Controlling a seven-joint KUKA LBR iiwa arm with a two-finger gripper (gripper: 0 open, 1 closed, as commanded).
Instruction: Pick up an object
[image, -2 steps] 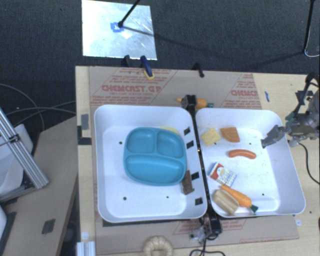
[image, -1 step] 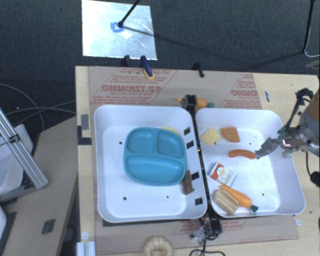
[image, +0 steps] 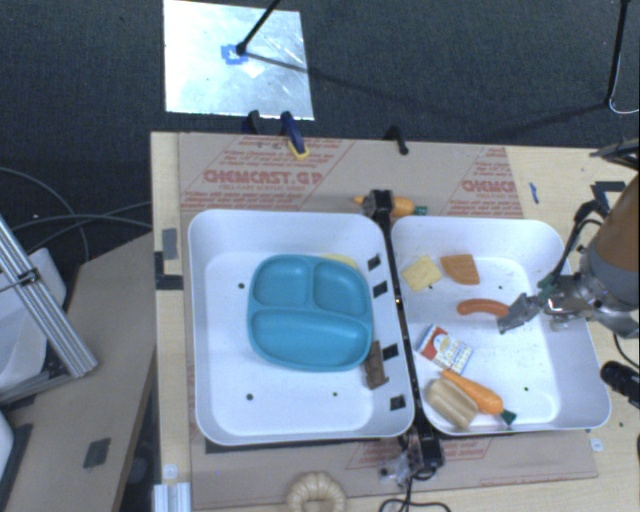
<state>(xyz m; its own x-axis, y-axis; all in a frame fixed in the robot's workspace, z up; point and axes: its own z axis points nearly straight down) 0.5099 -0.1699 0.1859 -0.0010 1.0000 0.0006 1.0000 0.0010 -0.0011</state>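
arm: i saw the grey kuka come in from the right, metal wrist over the right bin (image: 575, 330).
gripper (image: 515, 315): dark, blocky tip low over the right bin's middle, just right of the sausage. i couldn't tell how far the fingers were open, and saw nothing between them.
sausage (image: 483, 308): smooth red-orange cylinder, lying flat, near the gripper tip but apart from it.
cheese (image: 421, 273): pale yellow flat square w/ soft corners, upper left of the right bin.
toast piece (image: 460, 268): orange-brown flat wedge, just beside the cheese.
carton (image: 444, 351): small white box w/ red print, lying tilted, below the sausage.
carrot (image: 475, 393): glossy orange taper w/ green end, toward the front of the bin.
bun (image: 451, 403): tan rounded roll, touching the carrot's left side.
left bin (image: 215, 300): shallow white plastic, rounded corners.
plate (image: 308, 311): matte teal, rounded, 3 compartments, mid left bin.
brown stick (image: 375, 367): dark, rough-looking, at the plate's lower right edge.
bench (image: 440, 170): tan board w/ red printed lettering under both bins.
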